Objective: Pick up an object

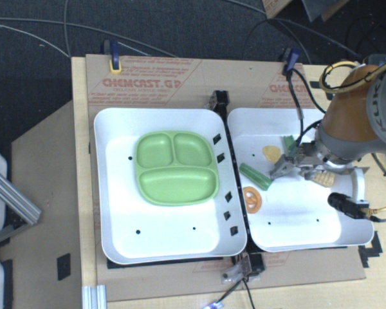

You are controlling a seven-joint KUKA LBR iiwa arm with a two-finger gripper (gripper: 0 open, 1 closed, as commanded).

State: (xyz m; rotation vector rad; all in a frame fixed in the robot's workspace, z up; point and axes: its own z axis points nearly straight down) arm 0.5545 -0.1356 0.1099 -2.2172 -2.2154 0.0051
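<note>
Objects for picking all lie in the right-hand shallow white plastic bin (296, 234), and I work across from the left to reach them. On my feed the left-hand shallow white plastic bin (116, 205) carries a pale green three-compartment plastic plate (176, 167), sitting flat toward its upper middle, well apart from the arm.

Past the divider between the bins, at the right bin's left edge, I see an orange pretzel-shaped toy (251, 199), flat on the floor. Just above it and to its right lies a green stick-like plastic piece (255, 176), running at a slant from upper left to lower right. Above that is a small yellow rounded toy (271, 152), and near it, to the right, a short green block (287, 143) partly hidden by the arm's cabling.

The two-finger metal gripper (282, 167) hangs low over the bin with its tips pointing left, just beside the right end of the green stick and just below the yellow toy. I cannot tell from this slanted view how its fingers stand, nor whether they touch anything. A tan ridged object (321, 178) lies just right of the gripper, partly under the wrist. The grey arm with its orange band (347, 111) reaches in from the right.
</note>
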